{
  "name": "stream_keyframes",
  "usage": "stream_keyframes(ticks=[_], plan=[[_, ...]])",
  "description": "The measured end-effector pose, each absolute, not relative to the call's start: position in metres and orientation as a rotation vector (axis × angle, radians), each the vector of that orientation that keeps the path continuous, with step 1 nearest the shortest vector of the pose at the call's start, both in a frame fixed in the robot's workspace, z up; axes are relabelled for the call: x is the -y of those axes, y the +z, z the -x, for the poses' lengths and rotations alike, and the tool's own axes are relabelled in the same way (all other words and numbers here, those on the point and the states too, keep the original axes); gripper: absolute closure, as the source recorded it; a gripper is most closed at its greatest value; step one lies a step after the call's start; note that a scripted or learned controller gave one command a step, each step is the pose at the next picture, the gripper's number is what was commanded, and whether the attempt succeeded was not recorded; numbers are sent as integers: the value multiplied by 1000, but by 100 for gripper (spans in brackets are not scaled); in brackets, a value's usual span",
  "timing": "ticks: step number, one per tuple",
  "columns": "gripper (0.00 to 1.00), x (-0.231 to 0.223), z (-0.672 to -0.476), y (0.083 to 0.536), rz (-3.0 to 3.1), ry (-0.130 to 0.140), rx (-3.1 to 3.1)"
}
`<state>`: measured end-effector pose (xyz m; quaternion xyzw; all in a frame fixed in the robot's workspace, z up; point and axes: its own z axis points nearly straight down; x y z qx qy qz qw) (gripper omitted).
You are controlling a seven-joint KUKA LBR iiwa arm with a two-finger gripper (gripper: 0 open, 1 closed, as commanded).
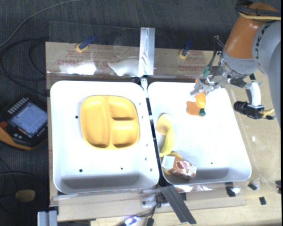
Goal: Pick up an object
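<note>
The gripper (pixel 201 89) hangs over the right bin (pixel 226 140) with a small orange toy (pixel 196 105) pinched between its fingers. Near that bin's left wall lies a banana (pixel 165 132); a yellow divided tray (pixel 109 121) fills the left bin (pixel 66 140).

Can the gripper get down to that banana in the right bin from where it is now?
Probably yes: the banana lies uncovered by the bin's left wall, with bare floor between it and the gripper. That wall could crowd the fingers.
</note>
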<state>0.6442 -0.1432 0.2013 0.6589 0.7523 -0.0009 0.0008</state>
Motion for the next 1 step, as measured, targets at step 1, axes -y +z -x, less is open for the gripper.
stream_keyframes(ticks=[1], plan=[[100,143,-596,109,-2018,-4,-2410]])
